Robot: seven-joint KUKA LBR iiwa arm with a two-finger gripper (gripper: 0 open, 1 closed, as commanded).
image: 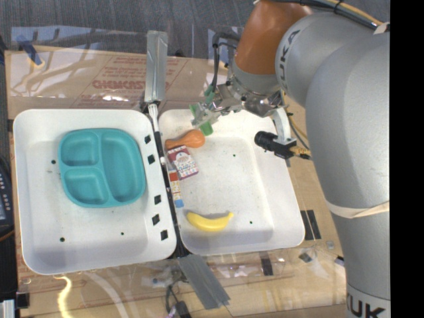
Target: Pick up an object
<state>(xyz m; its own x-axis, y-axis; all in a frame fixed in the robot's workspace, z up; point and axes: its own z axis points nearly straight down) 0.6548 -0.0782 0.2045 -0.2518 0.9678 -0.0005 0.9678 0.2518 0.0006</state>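
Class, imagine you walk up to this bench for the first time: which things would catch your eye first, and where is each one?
The big grey arm with its orange band fills the right side, its claw down over the far left corner of the right bin. A teal divided plate lies in the left bin. In the right bin, a yellow banana lies near the front wall.

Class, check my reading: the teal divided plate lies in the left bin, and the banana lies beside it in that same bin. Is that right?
Not quite. The teal divided plate does lie in the left bin, but the banana lies in the right bin, near its front edge, as the camera view shows.
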